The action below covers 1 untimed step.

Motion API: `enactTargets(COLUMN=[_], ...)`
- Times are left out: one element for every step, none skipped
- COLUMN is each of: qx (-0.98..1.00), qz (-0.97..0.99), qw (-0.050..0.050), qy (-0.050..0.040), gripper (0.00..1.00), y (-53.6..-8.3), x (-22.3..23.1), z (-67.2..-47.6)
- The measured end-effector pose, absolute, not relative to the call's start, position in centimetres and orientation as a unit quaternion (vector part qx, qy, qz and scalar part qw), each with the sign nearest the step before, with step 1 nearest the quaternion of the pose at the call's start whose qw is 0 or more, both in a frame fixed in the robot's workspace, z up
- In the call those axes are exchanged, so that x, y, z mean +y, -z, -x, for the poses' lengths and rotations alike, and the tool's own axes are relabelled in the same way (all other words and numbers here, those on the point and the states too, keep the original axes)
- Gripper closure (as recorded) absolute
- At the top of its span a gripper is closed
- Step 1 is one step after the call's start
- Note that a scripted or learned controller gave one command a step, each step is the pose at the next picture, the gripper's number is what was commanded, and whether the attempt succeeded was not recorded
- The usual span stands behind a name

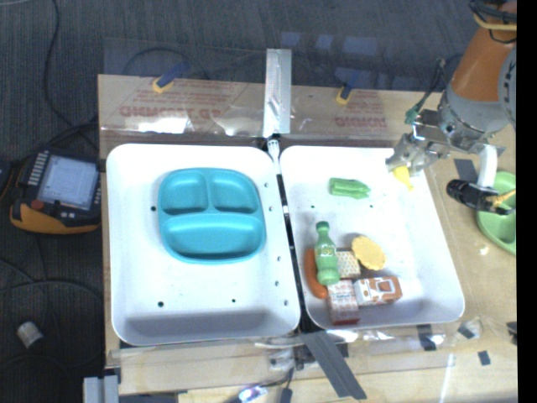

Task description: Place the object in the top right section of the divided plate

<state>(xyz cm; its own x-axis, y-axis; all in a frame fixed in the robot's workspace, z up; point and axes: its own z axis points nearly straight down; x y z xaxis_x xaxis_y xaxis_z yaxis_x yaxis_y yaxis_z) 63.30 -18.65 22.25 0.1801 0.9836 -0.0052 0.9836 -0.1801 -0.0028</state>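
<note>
Gripper (406, 159) sits over the far right corner of the right bin (436, 225), fingers pinched on a small yellow object (404, 173). Blue divided plate (211, 214) lies in the middle of the left bin (134, 292). Green bottle (325, 253) and other toy foods cluster at the right bin's near edge.

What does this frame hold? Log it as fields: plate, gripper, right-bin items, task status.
plate: blue divided plate in left bin, nothing in its sections
gripper: gripper over right bin's far right corner, a small yellow thing at its tip
right-bin items: green piece, bottle, cookie, cartons
task status: not done
</note>
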Motion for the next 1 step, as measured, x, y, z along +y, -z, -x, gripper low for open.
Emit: enactTargets(qx=[0.693], qz=[-0.721], qw=[-0.001], qy=[0.0014], gripper=[1.0], y=[-17.64], x=[-17.42], z=[-61.88])
